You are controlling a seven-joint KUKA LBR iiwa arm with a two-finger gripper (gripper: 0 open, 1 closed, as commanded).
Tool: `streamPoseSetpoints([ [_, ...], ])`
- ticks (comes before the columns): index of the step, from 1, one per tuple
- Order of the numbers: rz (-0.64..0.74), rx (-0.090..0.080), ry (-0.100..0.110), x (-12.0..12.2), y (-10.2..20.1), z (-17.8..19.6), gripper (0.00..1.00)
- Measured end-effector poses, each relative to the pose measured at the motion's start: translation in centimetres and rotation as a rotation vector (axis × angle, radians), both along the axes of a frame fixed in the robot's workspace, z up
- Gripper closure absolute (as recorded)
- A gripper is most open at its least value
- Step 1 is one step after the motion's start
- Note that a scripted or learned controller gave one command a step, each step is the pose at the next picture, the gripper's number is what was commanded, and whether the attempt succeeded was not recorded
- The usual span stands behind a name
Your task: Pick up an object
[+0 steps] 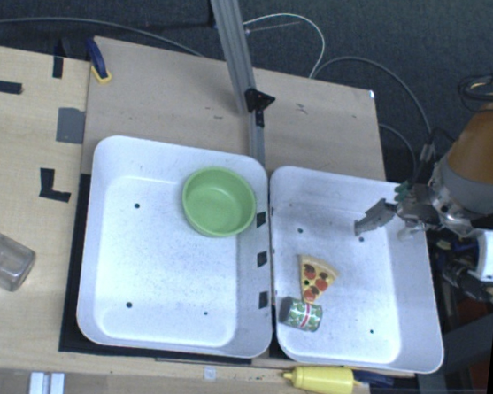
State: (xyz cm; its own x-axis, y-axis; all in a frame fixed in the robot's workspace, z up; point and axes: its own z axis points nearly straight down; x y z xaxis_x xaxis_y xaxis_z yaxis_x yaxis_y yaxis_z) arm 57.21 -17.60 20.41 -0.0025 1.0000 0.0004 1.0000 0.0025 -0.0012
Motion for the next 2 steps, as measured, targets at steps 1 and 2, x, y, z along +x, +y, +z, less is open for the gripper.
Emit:
streamPoseSetpoints([
  [1, 0.0, 0.0, 0.0, 0.0, 0.0, 0.0, 0.0],
  [2, -0.001, 0.001, 0.007, -0.4, 0.1, -6.5, 0.0],
])
